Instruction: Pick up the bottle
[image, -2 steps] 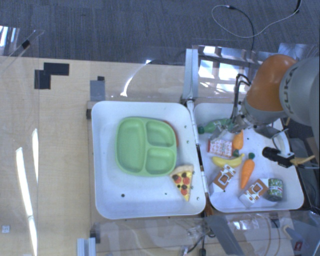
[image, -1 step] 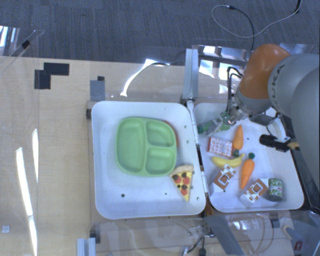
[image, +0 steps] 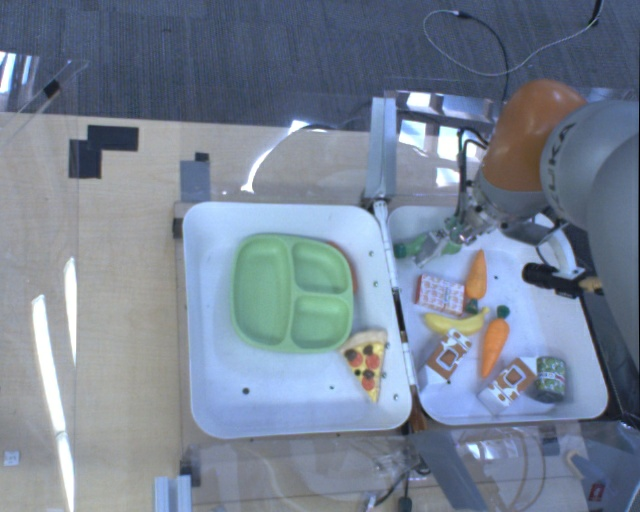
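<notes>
Bottle (image: 432, 243) first: the small clear plastic one with a green cap lies on its side at the far edge of the right white bin (image: 590, 400), cap towards the divider between the bins. The end effector (image: 466, 226) sits just at its base end, too blurred against the clutter for you to tell how wide it stands or whether it has the bottle.

Expect the bottle to be light, probably empty, stiff enough to clamp but smooth and round, so it may roll or squirt out sideways. Take it across the middle of the body, not at the tapering neck.

An orange toy carrot (image: 476, 275) and a red-and-white carton (image: 440, 294) lie near on the bottle's front side, so you have little room there.
</notes>
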